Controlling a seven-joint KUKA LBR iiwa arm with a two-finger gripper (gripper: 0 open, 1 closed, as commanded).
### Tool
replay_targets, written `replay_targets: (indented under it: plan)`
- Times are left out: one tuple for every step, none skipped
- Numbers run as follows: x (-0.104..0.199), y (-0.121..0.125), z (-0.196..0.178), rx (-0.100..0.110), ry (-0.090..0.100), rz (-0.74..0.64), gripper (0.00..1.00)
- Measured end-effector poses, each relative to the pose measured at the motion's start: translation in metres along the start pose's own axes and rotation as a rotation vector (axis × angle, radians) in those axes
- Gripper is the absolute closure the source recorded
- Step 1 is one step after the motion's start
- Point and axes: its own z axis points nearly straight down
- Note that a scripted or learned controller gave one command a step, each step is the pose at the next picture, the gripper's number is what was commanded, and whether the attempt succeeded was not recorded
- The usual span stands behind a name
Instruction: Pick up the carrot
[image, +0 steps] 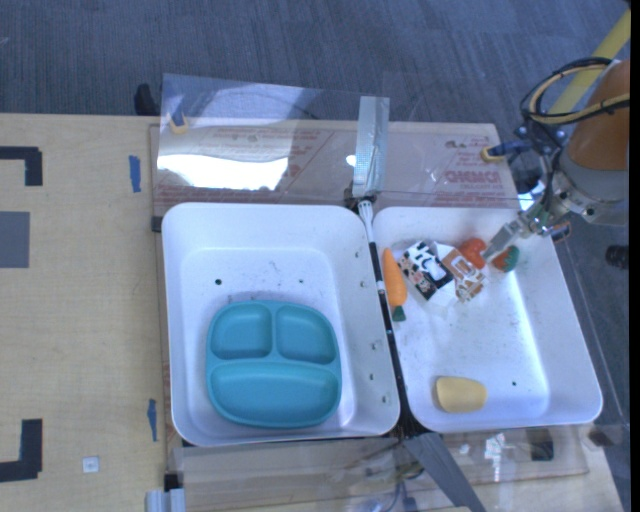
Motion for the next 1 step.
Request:
replay_targets:
  plan:
    - [-0.0021, 0.0042, -0.019, -0.012, -0.014, -0.002, 1.0]
